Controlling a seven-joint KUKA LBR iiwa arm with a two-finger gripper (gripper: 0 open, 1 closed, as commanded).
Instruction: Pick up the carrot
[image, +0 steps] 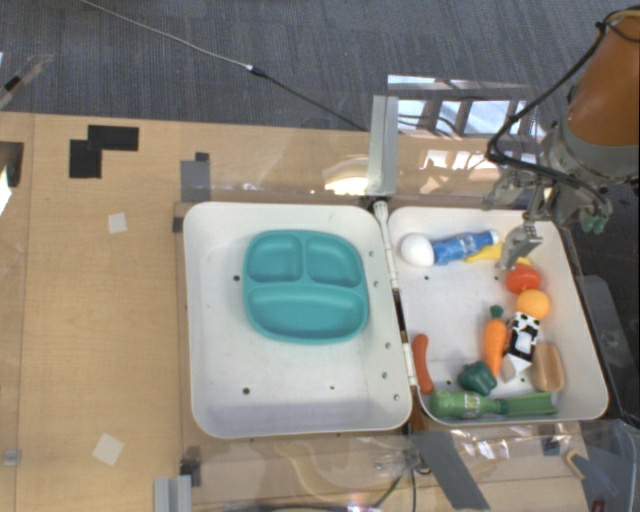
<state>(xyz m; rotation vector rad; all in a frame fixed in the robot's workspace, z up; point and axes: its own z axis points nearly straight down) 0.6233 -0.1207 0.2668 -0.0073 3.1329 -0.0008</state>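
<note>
Nearest to me, along the front wall of the right-hand shallow white bin (590, 400), lies a green plastic bottle (490, 404), with a dark green pepper-like toy (478, 377) just behind it, a red sausage-shaped toy (422, 362) to one side and a tan bun-like piece (547, 368) to the other. The small orange carrot with a green top (495, 340) lies just beyond, beside a black-and-white carton (522, 335). Farther back sit an orange ball (533, 303), a red tomato-like toy (522, 279), a white egg (416, 249) and a blue-labelled bottle (463, 246). The left bin (215, 400) holds a teal divided plate (305, 284). At the far right the tool (522, 242) hangs near the tomato, gripping nothing; whether it is spread I cannot tell. The approach seems unfinished: it must come nearer and descend on the carrot.
</note>
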